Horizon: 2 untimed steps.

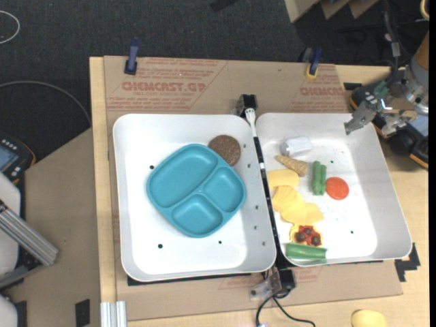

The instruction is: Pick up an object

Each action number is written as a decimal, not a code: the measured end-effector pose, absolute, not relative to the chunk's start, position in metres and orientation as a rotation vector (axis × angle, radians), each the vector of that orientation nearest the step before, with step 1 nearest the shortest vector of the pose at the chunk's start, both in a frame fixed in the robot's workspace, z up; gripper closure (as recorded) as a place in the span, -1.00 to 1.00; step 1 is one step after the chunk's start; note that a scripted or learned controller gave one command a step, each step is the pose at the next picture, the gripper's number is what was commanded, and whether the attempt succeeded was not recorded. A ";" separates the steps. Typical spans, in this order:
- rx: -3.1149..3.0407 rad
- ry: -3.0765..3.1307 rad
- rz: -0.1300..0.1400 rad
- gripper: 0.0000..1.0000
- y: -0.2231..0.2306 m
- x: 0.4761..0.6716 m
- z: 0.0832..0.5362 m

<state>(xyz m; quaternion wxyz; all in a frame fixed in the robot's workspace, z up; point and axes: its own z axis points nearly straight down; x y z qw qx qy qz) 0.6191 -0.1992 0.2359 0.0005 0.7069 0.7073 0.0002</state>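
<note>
A green pickle (318, 178) lies near the right bin's (388, 203) centre, long axis running toward the far and near edges, just beside a red tomato (337, 188). The hand (361, 118) hovers over the bin's far right corner; whether released or clenched cannot be told.

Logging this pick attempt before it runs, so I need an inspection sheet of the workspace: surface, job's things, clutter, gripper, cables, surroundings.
Surface: two white bins, left bin and right bin, on a cardboard sheet.
Job's things: right bin holds toy food: tomato, green pod, cone, yellow pieces.
Clutter: blue divided plate and brown cookie in left bin.
Gripper: gripper at right bin's far corner, holding nothing.
Cables: cable at near edge.
Surroundings: dark carpet, blue clamps.
</note>
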 end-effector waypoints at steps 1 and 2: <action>2.220 2.234 -0.001 -1.00 -0.115 0.559 0.227; 2.221 2.229 -0.001 -1.00 -0.074 0.512 0.239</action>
